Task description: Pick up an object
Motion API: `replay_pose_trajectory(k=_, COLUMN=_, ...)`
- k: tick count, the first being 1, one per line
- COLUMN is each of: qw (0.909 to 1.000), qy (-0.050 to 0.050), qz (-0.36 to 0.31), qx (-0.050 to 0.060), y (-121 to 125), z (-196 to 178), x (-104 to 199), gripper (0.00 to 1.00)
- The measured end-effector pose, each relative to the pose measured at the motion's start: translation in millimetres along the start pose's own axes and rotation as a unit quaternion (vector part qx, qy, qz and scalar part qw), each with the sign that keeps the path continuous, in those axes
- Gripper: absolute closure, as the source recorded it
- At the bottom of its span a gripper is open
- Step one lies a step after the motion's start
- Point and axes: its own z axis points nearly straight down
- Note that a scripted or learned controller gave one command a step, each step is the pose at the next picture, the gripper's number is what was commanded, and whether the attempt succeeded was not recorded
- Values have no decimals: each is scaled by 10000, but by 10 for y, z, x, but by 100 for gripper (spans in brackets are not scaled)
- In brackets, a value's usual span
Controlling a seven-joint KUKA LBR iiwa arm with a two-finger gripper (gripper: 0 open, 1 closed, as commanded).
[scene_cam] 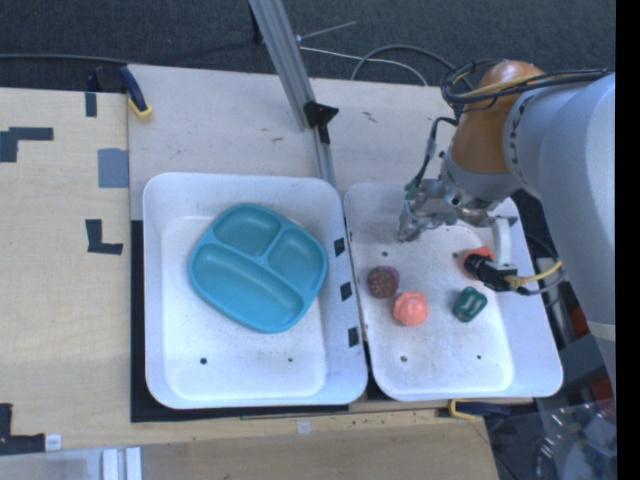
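Grey metal fingers point(409, 230) low over right white bin point(520, 363), upper left part; spread cannot be told. Below them dark brownish round object point(382, 282), pink ball point(410, 309), green block point(468, 304). Blue divided plate point(258, 266) in left white bin point(165, 298).

A robotics lab was indicated. A plywood bench point(60, 298) was marked with dark tape pieces point(112, 167), and two white bins point(160, 368) were set on a black mat. An aluminium mast point(285, 53) was fixed behind, loose cables point(395, 58) were trailed across dark carpet point(120, 13), and an industrial arm point(560, 158) was mounted alongside.
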Motion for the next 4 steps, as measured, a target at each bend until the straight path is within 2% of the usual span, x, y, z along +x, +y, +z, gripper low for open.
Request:
replay_pose_trajectory(k=1, qw=10000, qy=-2, qz=7, qx=-37, y=108, z=-562, x=2, gripper=100)
replay_pose_trajectory(k=2, qw=10000, qy=-1, qz=10, qx=-30, y=116, z=-975, x=5, gripper=100)
replay_pose_trajectory(k=3, qw=10000, qy=9, qz=-11, qx=-13, y=8, z=-1075, x=523, gripper=100)
replay_pose_trajectory(k=4, qw=10000, qy=9, qz=-10, qx=3, y=-157, z=-997, x=1029, gripper=100)
